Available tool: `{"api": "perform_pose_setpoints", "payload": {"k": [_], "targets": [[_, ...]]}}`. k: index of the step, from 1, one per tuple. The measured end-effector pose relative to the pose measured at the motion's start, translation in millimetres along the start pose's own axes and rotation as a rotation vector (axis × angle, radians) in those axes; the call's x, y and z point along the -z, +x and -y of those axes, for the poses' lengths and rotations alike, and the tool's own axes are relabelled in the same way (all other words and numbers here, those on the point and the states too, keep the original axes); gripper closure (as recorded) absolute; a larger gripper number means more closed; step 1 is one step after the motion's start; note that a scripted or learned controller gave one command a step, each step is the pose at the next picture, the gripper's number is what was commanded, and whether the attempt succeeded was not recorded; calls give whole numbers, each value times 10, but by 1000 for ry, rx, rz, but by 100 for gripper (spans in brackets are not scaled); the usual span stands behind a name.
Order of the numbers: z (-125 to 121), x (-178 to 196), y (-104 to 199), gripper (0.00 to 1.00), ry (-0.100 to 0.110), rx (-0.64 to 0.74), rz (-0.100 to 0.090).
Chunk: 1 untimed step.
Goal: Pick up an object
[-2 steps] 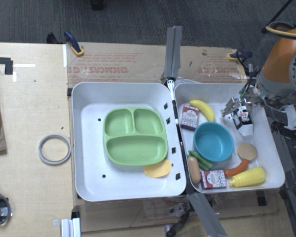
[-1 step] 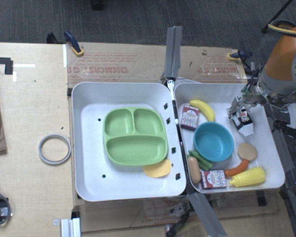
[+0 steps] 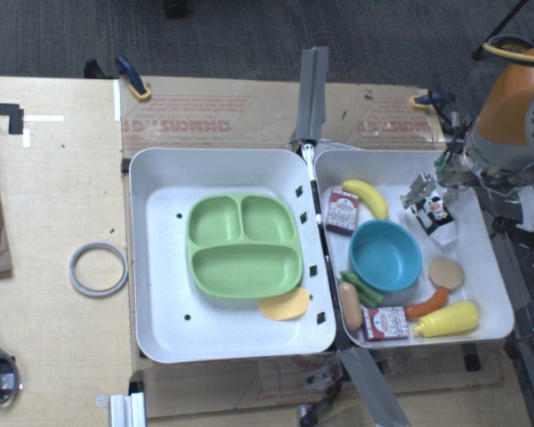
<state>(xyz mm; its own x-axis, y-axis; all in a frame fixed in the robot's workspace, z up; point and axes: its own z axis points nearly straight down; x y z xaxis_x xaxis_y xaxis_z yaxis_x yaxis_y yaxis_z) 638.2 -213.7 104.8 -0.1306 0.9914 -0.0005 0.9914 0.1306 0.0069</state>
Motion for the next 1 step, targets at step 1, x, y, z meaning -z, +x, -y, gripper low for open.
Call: {"api": "perform_pose_setpoints", "payload": {"k": [1], "targets": [[-5,99,-9,100,-2,0,3]]}}
